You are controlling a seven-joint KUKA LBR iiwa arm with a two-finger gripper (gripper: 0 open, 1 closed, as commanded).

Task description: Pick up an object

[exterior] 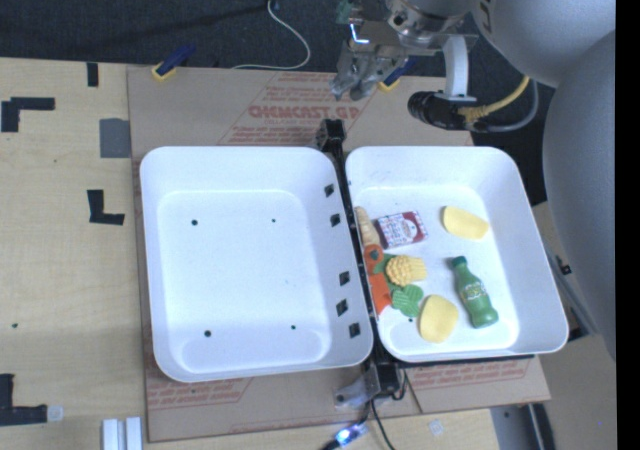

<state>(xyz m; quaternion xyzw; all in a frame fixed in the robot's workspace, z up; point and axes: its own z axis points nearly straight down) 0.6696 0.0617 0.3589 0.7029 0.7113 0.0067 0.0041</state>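
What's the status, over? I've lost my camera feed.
End effector high above the bins' far edge, nothing seen held. Green bottle, corn, other toys in right bin. Nothing blocking them.

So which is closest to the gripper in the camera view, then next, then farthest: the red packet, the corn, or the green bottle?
From the gripper, above the bins' top edge:
1. Red packet, upper middle of the right bin.
2. Corn, just below the packet.
3. Green bottle, lower right of that bin.

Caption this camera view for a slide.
Gripper raised behind two white bins; toy food, including a green bottle, fills the right bin.
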